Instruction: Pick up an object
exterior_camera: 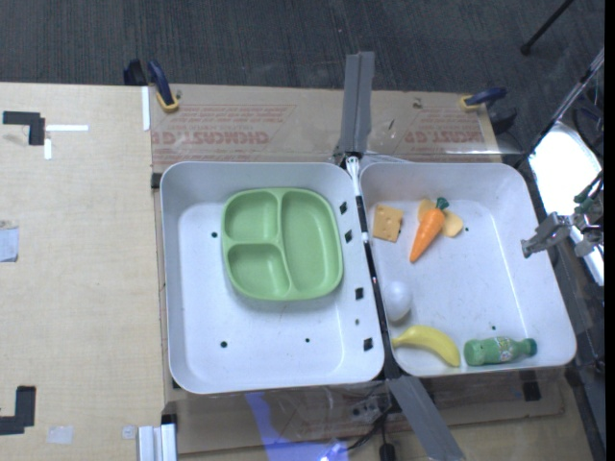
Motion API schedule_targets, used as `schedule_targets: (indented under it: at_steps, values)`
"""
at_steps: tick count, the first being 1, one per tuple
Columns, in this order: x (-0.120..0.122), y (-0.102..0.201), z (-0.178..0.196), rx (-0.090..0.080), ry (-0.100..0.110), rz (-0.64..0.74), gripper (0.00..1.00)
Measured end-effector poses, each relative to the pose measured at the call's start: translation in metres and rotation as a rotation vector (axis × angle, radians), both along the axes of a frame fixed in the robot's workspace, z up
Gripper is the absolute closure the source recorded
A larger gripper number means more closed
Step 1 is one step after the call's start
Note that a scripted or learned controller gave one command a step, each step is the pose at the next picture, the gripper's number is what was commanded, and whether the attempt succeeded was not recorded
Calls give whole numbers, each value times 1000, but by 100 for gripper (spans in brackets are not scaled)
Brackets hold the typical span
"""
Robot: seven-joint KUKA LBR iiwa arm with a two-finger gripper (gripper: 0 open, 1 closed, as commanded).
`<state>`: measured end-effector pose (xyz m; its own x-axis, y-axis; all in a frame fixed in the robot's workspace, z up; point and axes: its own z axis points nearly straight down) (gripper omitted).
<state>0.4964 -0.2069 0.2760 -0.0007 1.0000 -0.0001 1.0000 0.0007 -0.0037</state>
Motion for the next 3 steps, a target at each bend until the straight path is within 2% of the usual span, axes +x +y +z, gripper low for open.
schedule_targets:
  at_steps: [1,2,3]
  values:
    - [29,59,-148,1,0,36,0]
    - [28,57,-140,0,2,32,100]
    - [28,57,-140,1,2,32,0]
